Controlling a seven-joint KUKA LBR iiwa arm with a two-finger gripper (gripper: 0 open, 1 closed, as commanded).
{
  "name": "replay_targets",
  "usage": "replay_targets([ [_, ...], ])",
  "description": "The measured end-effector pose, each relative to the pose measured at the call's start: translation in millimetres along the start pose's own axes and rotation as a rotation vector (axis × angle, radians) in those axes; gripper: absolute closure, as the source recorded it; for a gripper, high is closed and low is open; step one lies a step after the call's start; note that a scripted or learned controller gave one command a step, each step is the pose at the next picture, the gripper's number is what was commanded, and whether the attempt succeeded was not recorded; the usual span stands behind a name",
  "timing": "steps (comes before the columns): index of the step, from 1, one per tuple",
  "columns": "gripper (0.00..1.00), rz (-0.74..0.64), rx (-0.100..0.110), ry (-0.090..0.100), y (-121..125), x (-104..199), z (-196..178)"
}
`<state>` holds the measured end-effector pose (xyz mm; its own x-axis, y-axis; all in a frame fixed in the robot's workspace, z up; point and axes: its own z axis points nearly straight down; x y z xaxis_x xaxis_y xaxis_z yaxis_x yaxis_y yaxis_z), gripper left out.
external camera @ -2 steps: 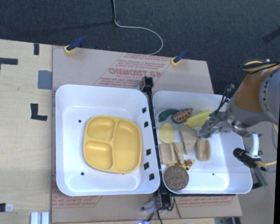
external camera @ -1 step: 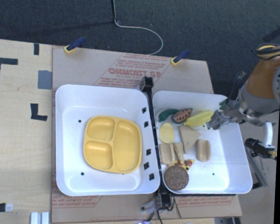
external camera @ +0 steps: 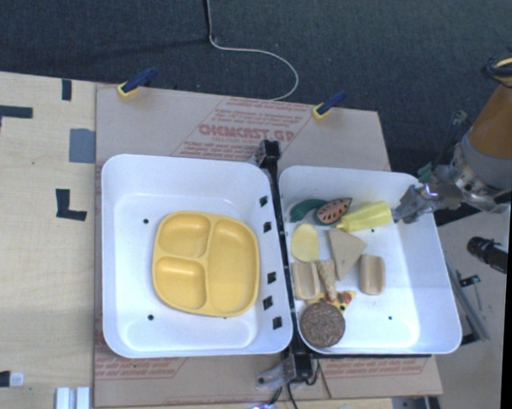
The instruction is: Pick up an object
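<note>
The camera view shows two white bins on the table, the left bin holding one yellow divided plate, the right bin about nine toy foods including a yellow corn cob, beside which the end effector hovers, arm angled in from the right.

Grey arm with an orange band above the wrist, ending in a small metallic grey hand.
</note>
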<state>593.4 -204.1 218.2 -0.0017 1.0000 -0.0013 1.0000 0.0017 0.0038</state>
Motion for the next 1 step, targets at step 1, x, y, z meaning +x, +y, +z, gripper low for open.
replay_targets([
  [1, 1.00, -0.005, 0.006, 0.003, -6.2, 63.0, 2.7],
])
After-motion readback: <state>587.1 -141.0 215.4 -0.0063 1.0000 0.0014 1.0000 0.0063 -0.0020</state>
